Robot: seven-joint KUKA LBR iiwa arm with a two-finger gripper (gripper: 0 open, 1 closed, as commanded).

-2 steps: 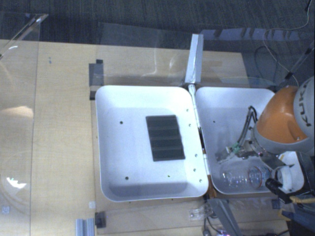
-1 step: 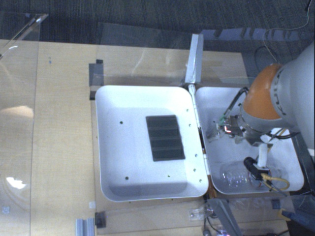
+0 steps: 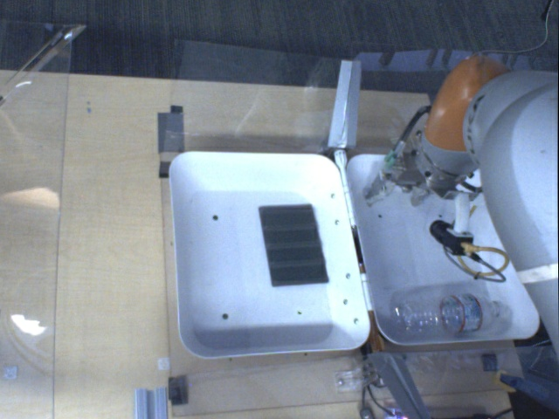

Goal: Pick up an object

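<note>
The pale wooden bench (image 3: 96, 234) stretches bare across the left side. On it sits the left bin (image 3: 205, 260), white and shallow with rounded corners. A dark ribbed pad (image 3: 293, 244), rectangular and flat, lies on the bin floor a little toward 3 o'clock of the middle. Its long side runs roughly from 12 to 6 o'clock with a slight tilt, and it is well apart from every wall. A few small dark dots mark the floor around it.

A grey metal strip (image 3: 343, 103) stands at 12 o'clock of the seam where the two bins meet.

The right bin (image 3: 402, 256) lies just beside the left one, their rims touching along the seam. The gripper (image 3: 382, 187) hangs over the right bin's 10 o'clock corner, close to the seam and the back wall. The picture is too blurred there to tell whether the gripper is spread wide or drawn narrow, and nothing can be made out in its grasp.

A clear plastic bottle (image 3: 441, 313) lies on its side at 6 o'clock of the right bin, along the front wall, well apart from the gripper.

The arm (image 3: 515, 147), grey and bulky, comes in from 3 o'clock, and its orange band (image 3: 458, 103) sits just above the wrist at 1 o'clock of the right bin.
</note>
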